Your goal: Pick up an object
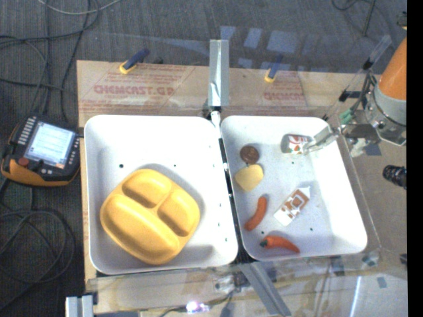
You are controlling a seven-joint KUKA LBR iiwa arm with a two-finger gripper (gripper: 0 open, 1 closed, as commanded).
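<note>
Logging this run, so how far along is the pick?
Done: nothing looks lifted. The orange sausage-shaped piece, red pepper-shaped piece and white-and-brown packet lie flat in the right white bin. In hand: the end effector sits at that bin's upper right edge, beside a small silver-and-red item. Left: grasping and lifting something.
</note>
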